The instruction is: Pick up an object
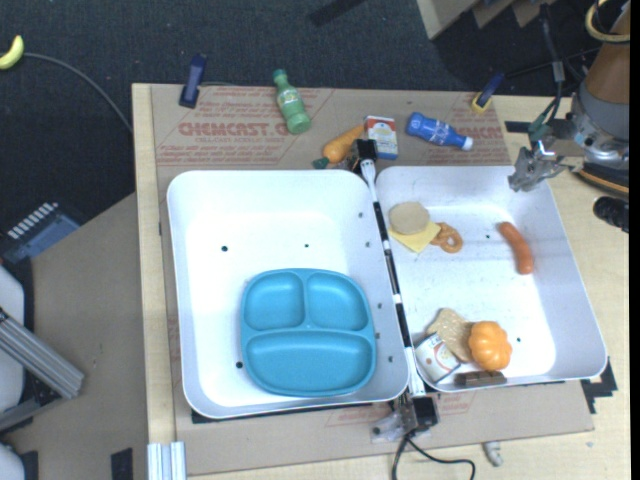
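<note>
The right bin (570, 298) holds a tan round bun (408, 216) on a yellow slice (428, 236), a small pretzel (450, 239), an orange-red sausage (517, 247), an orange pumpkin-like toy (490, 343), a tan biscuit (449, 328) and a small can (436, 356). My gripper (526, 171) hangs over the far right corner of this bin, above and to the right of the sausage. Nothing shows under it but the bin's rim.
The left bin (200, 228) carries a blue divided plate (307, 330). Behind the bins on the cardboard lie a green bottle (292, 103), a blue bottle (438, 131), a carrot (344, 146), a small carton (380, 136) and blue clips (192, 80).
</note>
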`<state>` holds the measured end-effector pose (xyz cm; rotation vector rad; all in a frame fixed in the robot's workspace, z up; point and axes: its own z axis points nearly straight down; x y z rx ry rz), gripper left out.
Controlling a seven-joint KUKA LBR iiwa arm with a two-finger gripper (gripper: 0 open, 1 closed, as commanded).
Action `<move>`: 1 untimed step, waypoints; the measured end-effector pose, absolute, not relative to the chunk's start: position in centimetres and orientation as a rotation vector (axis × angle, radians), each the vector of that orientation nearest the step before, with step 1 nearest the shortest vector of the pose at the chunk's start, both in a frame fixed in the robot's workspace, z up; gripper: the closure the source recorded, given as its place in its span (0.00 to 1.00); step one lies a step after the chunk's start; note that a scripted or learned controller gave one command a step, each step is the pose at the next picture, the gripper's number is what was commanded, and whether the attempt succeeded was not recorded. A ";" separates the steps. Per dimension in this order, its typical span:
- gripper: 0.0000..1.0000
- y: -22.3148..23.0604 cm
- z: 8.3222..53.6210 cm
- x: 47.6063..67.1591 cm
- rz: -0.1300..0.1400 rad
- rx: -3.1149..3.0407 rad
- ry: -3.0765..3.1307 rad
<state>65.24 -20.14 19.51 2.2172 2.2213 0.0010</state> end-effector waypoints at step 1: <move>1.00 -22.4 19.6 66.7 0.000 2.218 2.219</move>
